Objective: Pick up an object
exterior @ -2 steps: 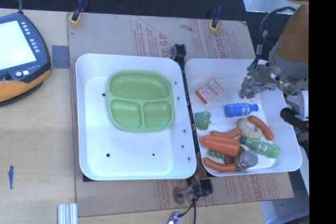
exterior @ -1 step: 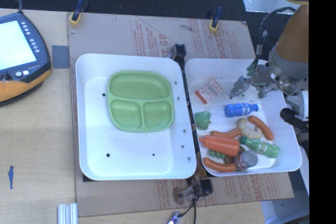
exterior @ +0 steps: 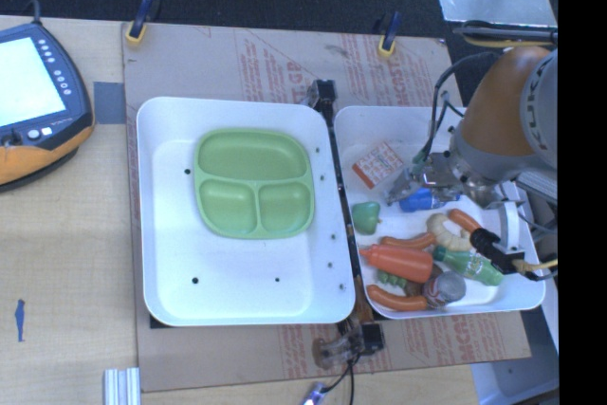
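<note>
My gripper (exterior: 423, 177) hangs low in the right bin (exterior: 398, 120), just above a blue object (exterior: 415, 201) near the bin's middle. A red and white packet (exterior: 377, 163) lies to its left. A green pepper-like toy (exterior: 365, 216) rests against the bin's left wall. In the front half lie an orange-red bottle (exterior: 396, 262), a green bottle (exterior: 469, 265), a hot dog (exterior: 396, 301), a can (exterior: 444, 289) and a pale ring (exterior: 446, 227). Nothing shows clearly in the gripper's grasp.
The left bin (exterior: 171, 232) holds a green divided plate (exterior: 254, 182). A tablet-like pendant (exterior: 33, 104) lies at the bench's far left. The grey and orange arm (exterior: 503, 114) covers the right bin's back right corner. Clamps sit at the cardboard's far edge.
</note>
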Motion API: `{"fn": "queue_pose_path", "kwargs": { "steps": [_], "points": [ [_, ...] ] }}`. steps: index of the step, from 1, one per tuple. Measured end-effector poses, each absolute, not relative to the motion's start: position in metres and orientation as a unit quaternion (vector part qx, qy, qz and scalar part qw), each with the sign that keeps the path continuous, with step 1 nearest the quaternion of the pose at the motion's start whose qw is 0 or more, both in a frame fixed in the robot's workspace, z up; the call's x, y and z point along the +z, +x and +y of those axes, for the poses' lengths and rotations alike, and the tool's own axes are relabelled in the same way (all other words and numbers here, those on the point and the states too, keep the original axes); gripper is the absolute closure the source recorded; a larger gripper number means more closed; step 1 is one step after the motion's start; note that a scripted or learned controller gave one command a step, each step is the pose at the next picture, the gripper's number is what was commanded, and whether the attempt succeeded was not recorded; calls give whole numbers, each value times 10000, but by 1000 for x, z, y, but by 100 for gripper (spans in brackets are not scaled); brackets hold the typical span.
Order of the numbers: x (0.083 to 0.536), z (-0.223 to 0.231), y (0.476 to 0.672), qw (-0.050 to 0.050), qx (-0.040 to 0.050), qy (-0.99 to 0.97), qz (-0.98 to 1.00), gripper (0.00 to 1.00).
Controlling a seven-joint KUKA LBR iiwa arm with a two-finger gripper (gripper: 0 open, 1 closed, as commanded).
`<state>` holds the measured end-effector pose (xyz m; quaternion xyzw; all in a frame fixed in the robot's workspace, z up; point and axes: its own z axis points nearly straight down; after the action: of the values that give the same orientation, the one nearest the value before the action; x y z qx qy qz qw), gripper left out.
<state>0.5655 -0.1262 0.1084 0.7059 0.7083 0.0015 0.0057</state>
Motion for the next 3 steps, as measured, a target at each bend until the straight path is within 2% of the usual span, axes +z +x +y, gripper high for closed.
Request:
{"fn": "queue_pose_path", "kwargs": {
  "steps": [1, 2, 3],
  "points": [
    [119, -128, 566, 58, 1, 7051, 7091, 100],
    [141, -165, 574, -13, -10, 7065, 7077, 100],
    [141, -165, 574, -14, -10, 7064, 7078, 0]
  ]
}}
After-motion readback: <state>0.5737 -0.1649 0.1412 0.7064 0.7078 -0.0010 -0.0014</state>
